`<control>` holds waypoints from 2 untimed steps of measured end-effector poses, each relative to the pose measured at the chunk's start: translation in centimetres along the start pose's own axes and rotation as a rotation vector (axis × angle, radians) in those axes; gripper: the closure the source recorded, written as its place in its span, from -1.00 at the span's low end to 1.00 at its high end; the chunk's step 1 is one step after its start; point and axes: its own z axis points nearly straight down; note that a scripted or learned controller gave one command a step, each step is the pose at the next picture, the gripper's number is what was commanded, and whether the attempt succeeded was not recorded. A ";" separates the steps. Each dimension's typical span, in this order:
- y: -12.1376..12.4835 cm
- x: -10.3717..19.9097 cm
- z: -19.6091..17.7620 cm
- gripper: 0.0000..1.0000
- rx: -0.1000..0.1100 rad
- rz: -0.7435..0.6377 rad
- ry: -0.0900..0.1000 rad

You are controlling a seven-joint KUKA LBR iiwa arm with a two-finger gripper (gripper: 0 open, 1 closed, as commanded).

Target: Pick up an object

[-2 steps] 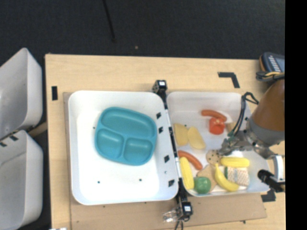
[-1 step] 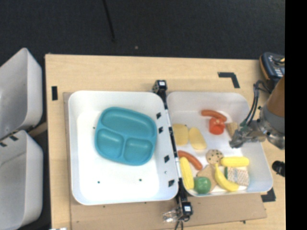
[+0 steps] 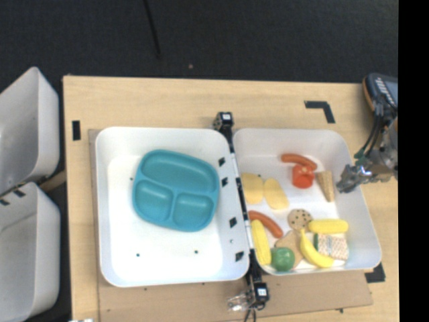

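Tabletop point(image 3: 201, 102) of pale wood carries two shallow white bins side by side, and judging by how things lie, the picking has not got anywhere yet: nothing is lifted and every toy sits on a bin floor. Left bin point(image 3: 117, 247) holds a teal divided plate point(image 3: 175, 190), lying flat near its middle. Right bin point(image 3: 348, 173) holds all the play food, any piece of which could serve as the object to pick: a banana point(image 3: 314, 252) along the near edge, a corn cob point(image 3: 260, 241) beside the dividing wall, two pale yellow pieces point(image 3: 263, 190) touching each other, a long yellow piece point(image 3: 328, 226), a wrapped pink-and-white item point(image 3: 332, 247), a sausage point(image 3: 267, 223), a second sausage point(image 3: 298, 159) just above a red tomato-like piece point(image 3: 303, 177), a tan cone point(image 3: 326, 185), a green apple-like piece point(image 3: 283, 259) and a chocolate-chip cookie point(image 3: 299, 218). The claw point(image 3: 348, 181) hangs at the right rim of that bin, near the cone but apart from it, with nothing visibly between its tips; whether it stands wide or narrow I cannot tell at this size. Left to do, in my judgement: reach a piece, close on it and raise it. No brand, label or legible writing can be made out anywhere.
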 end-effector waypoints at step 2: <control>3.6 3.9 -1.0 1.00 0.004 -0.004 0.005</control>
